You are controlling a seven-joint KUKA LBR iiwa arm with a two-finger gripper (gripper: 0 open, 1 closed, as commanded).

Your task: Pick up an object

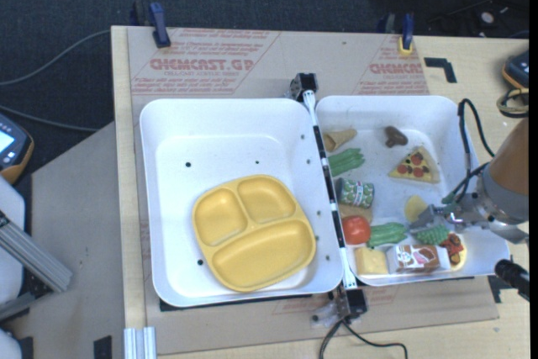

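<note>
The green pickle [387, 233] was the toy nearest the gripper [426, 223], so take it as your landmark. It lay in the right bin [377, 107], toward that bin's near side, with its long axis running roughly left to right across the view and its right end tipped slightly up toward the gripper.

You saw the arm [508, 181] come in from the right edge, bent low over the bin's right rim, its grey wrist reaching leftward and a little downward toward the pickle. The gripper sat just right of the pickle's right end. Whether its fingers were spread or pressed together you could not tell, and nothing was clearly seen between them; contact with the pickle was likewise unclear.

Just left of the pickle lay a red tomato [356, 228]. Just below it sat a yellow block [371, 261] and a small white carton [413, 257]. Above and left stood a green can [356, 194], and farther up a green pepper-like piece [345, 161]. Up and right of the pickle lay a pizza slice [414, 166], with a brown lump [394, 135] beyond it. Well to the pickle's left, in the left bin [168, 130], rested a yellow divided plate [252, 231].
</note>
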